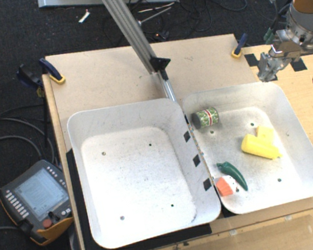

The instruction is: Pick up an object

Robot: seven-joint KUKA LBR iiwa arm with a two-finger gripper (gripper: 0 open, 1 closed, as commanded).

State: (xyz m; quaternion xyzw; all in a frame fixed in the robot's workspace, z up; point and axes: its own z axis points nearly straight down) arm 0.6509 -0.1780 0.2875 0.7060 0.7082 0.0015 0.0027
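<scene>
My claw hangs over the tabletop's far right corner, outside the right bin, just beyond its far rim. Small and partly blurred from here; I cannot tell whether it is apart or together. Nothing seen in it.

Candidates, all in the right bin. Green-patterned can lies on its side near the bin's far left corner, long axis roughly along the far edge. Yellow block sits mid-bin, long axis slanting from the far left toward the near right. Green pepper-shaped piece lies near the bin's left wall toward the near edge, curved, its length running far-left to near-right. A small orange-and-white piece is touching or just beside it.

Risks, my judgement: the can could roll if I close across its round flank. The pepper and its neighbour are crowded against the wall, so I might catch both or neither. The yellow block probably offers the cleanest grasp, provided I align across its short side.

Left bin holds no candidates.
</scene>
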